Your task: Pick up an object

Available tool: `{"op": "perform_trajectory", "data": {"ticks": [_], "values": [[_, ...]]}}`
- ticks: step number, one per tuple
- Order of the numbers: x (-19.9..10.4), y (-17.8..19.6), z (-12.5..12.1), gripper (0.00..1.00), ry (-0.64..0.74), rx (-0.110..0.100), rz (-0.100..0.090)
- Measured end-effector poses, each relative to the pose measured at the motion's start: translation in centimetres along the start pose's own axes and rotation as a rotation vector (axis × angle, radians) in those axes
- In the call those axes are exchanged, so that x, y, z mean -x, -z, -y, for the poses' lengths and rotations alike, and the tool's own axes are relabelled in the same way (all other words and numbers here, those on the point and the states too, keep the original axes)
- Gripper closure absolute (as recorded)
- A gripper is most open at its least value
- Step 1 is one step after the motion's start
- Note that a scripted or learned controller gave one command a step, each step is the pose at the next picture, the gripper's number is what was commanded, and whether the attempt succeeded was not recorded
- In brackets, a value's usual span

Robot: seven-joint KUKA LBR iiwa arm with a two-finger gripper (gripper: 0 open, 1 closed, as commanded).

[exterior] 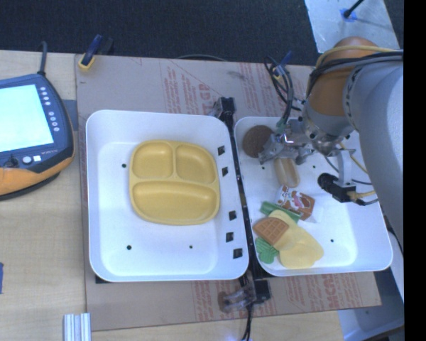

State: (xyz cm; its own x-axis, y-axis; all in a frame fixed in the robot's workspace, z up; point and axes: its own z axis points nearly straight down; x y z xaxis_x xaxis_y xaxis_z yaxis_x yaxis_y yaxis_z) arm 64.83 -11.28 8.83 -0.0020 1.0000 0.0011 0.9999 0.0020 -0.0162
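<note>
My gripper [289, 148] hangs low over the far part of the right bin [362, 251], the grey arm with its orange band coming in from the right. Just below it lies a tan, bun-like piece [286, 171], so close that I cannot say whether they touch. A brown round disc [254, 141] sits to the gripper's left. Nearer the front lie a red and white packet [299, 203], a green piece [275, 209], a waffle-like toy [272, 229], a pale yellow piece [302, 251] and a small green leaf [264, 250].
The left bin [106, 190] holds a yellow divided plate [175, 182]. A teach pendant [25, 130] rests on the bench at far left. A black divider with clips [231, 183] runs between the bins.
</note>
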Motion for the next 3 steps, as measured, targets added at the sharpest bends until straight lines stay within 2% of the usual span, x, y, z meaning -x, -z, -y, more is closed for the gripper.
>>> {"op": "perform_trajectory", "data": {"ticks": [1,2,3], "values": [[-1.0,0.3,4.0,0.0,0.0,0.009,0.001],[4.7,5.5,-1.0,0.0,-0.001,0.022,0.006],[0.5,-0.1,5.4,0.0,0.001,0.003,-0.002]]}}
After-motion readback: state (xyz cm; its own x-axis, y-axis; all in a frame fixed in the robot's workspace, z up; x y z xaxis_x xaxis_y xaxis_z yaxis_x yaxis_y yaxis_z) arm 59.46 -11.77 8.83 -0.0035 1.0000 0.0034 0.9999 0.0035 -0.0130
